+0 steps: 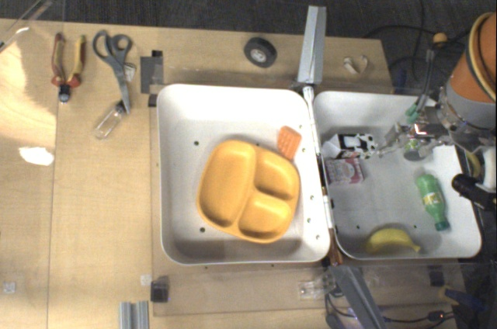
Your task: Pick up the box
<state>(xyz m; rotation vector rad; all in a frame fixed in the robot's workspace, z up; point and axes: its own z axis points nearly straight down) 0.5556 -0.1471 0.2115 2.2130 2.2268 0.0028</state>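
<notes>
- Arm: an orange band is showing above grey wrist parts.
- Gripper: bare metal is glinting, thin cables are trailing.

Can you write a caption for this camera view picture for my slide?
Robot hand reaching toward small black-and-white box in right white bin, beside green plastic bottle and yellow banana.

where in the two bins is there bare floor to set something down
Left bin: bare strip left of the yellow tray. Right bin: open middle between box, bottle and banana. Crowded top right, by the gripper.
</notes>
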